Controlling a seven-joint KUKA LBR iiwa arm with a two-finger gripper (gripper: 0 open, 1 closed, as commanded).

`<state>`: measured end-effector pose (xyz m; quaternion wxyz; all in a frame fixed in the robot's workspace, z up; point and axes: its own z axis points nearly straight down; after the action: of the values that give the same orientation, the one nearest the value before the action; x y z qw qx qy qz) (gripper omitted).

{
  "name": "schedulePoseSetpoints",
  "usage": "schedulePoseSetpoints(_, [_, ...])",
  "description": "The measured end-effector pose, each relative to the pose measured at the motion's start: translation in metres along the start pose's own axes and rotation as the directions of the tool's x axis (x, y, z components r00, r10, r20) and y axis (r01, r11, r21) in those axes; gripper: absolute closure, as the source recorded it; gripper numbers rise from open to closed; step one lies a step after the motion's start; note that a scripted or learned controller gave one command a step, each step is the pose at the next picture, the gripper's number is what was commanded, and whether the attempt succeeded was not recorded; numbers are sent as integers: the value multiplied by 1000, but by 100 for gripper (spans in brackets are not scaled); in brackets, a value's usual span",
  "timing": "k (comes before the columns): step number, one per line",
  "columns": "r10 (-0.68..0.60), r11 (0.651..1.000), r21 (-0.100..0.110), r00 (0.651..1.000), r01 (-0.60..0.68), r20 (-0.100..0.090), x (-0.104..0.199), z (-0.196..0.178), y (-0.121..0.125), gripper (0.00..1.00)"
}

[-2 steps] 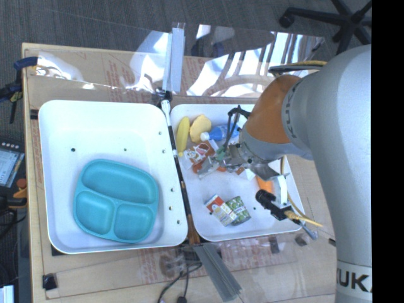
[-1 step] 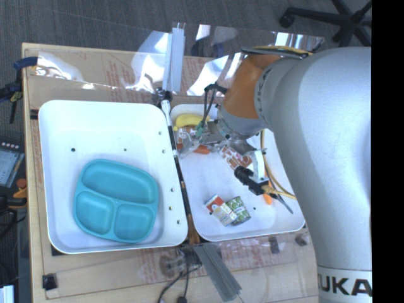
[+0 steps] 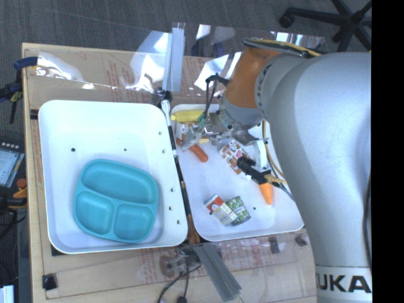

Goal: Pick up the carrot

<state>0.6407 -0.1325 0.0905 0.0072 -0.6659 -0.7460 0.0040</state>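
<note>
Orange carrot (image 3: pixel 267 193) in right bin (image 3: pixel 287 223), tip down, near-vertical axis

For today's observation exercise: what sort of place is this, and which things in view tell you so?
Probably a robotics lab or test bench. A KUKA arm reaches over two white bins on a bench, and an office chair base stands on carpet.

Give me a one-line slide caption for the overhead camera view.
Arm's pincer low in the right bin, far from the carrot; teal tray in the left bin.
</note>
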Motion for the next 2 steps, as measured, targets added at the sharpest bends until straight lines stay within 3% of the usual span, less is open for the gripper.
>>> schedulePoseSetpoints(1, [-7, 1000, 2, 1000, 7, 8, -2, -10, -1, 100])
schedulePoseSetpoints(2, [-8, 1000, 2, 1000, 8, 7, -2, -10, 0, 0])
